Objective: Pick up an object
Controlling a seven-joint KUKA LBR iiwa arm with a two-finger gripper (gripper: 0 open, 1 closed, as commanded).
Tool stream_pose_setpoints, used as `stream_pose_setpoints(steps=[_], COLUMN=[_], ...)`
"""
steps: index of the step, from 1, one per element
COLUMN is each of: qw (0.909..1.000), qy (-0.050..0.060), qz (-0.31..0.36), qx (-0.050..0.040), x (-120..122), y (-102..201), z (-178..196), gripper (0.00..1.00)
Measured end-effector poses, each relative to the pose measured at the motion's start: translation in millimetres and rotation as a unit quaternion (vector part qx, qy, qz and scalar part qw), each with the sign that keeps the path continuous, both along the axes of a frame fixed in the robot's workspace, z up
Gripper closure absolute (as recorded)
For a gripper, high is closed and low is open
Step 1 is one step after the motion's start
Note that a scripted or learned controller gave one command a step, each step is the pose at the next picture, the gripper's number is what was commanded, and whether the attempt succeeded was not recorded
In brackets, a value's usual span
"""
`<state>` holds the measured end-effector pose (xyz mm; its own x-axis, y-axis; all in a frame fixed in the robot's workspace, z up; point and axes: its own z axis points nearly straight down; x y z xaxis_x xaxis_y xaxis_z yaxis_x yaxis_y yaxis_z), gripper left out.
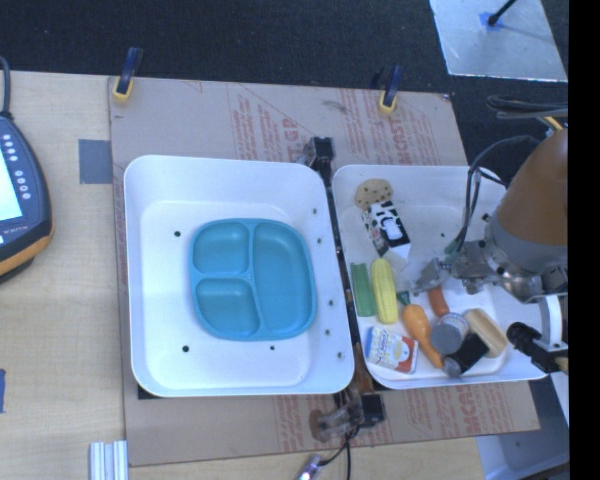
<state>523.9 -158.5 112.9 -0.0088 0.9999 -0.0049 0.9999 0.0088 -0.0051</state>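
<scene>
The right white bin [435,180] holds several toy foods. A round cookie [374,192] and a black-and-white carton [386,227] lie at its far left. A green stick [361,288] and a yellow corn cob [384,289] lie side by side, with an orange carrot [418,326] and a small white carton [390,349] nearer the front. A grey can [448,332], a black piece [467,355] and a tan roll [485,330] crowd the front right. My gripper [438,273] hangs low over the bin's middle, just above a small red-orange piece [438,300]. Nothing shows in its grasp.
The left white bin [150,268] holds a blue divided plate [252,278]. A teach pendant [5,198] lies on the bench at far left. Clamps [388,90] pin the cardboard sheet under the bins. The arm's orange band [540,193] overhangs the right bin's right side.
</scene>
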Motion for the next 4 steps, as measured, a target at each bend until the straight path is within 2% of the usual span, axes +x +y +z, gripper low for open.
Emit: stream_pose_setpoints(steps=[1,2,3,4], qw=[1.0,1.0,1.0,1.0], qy=[-0.001,0.0,0.001,-0.002], qz=[-0.001,-0.003,-0.002,-0.002], qx=[0.0021,0.0032,0.0033,0.0031], x=[14,-5,-5,31], y=[52,1,0,69], z=[-21,-21,-11,79], gripper=[0.0,0.0,1.0,1.0])
